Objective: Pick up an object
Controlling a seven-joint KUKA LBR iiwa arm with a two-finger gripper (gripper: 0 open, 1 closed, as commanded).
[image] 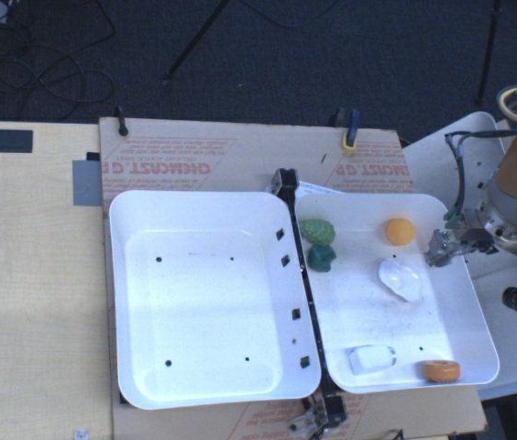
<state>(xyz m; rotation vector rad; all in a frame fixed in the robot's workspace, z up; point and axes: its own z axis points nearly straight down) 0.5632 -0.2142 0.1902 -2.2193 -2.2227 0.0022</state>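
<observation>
Six things are lying in the right bin (478, 337); whether the gripper (442, 246) is gripping, nobody can tell; targeting the orange ball (400, 231) looks simplest.

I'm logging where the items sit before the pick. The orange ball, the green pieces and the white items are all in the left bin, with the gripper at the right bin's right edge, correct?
Not quite: the camera view shows the orange ball, green pieces and white items in the right bin, not the left bin. The gripper is indeed at the right bin's right edge.

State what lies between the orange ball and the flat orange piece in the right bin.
In the camera view, a white object lies between the orange ball and the flat orange piece.
</observation>
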